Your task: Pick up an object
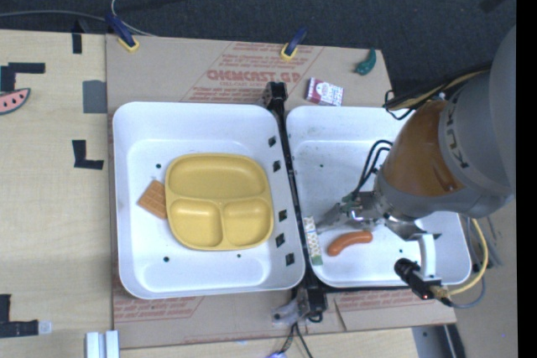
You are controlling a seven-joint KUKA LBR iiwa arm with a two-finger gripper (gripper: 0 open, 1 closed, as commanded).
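Note:
An orange sausage-shaped toy (348, 242) lies on the floor of the right bin (336, 151), near its front left. My gripper (351, 214) hangs just above and behind it, low over the bin floor, under the grey wrist with its orange band (419, 159). Nothing can be seen held in it. In the left bin (134, 147) sits a yellow divided plate (220, 201). A tan waffle-like piece (153, 199) pokes out from under the plate's left edge.
A small patterned strip (310, 242) lies by the right bin's left wall. A red-and-white packet (323, 91) and a teal clip (366, 62) rest on the cardboard behind the bins. Black cables (373, 168) loop beside the wrist.

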